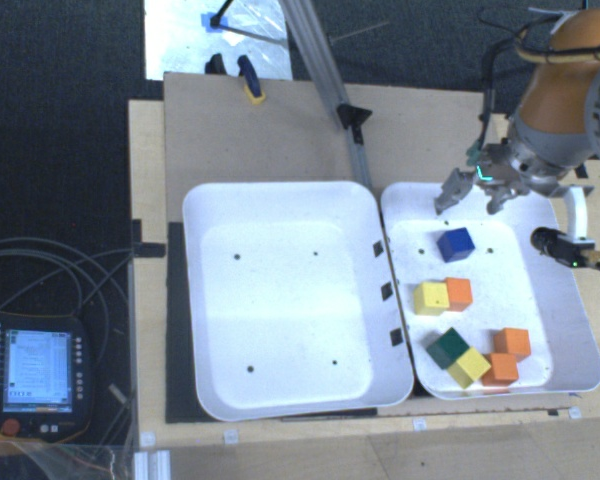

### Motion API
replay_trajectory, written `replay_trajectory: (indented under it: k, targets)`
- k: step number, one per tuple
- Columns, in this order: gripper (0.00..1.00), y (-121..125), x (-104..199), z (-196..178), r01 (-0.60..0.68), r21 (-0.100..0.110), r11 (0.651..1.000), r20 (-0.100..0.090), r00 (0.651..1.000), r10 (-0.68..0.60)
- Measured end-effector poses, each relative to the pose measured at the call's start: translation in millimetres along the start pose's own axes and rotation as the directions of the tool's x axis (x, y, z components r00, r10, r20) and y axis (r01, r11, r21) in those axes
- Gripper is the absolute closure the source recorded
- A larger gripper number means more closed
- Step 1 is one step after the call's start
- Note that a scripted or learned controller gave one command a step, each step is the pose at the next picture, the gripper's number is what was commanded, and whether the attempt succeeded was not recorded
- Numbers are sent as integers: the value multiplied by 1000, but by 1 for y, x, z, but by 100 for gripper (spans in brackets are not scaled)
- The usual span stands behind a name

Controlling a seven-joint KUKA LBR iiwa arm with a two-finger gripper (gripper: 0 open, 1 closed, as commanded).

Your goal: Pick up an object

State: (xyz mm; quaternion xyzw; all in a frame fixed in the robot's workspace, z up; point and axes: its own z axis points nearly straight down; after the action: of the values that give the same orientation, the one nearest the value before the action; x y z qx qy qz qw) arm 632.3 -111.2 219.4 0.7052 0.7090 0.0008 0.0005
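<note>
My gripper point(473, 200) hovers over the far end of the right bin point(560, 308), open, with nothing between its fingers. A blue cube point(456, 243) lies just below it in the view, apart from the fingertips. Nearer the bin's middle a yellow cube point(430, 296) touches an orange cube point(459, 292). At the near end a green cube point(447, 347), a second yellow cube point(470, 366) and two orange cubes point(512, 342) point(500, 368) sit in a cluster.
The left bin point(280, 288) adjoins the right one. A slanted grey pole point(320, 58) crosses the bench's far side down to the bins' junction. A teach pendant point(35, 373) with cables lies off the bench at lower left.
</note>
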Motion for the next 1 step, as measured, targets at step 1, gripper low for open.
replay_trajectory:
  k: [1]
  targets:
    - [0,-7,-2,60,-3,6,1000,0,1000,3]
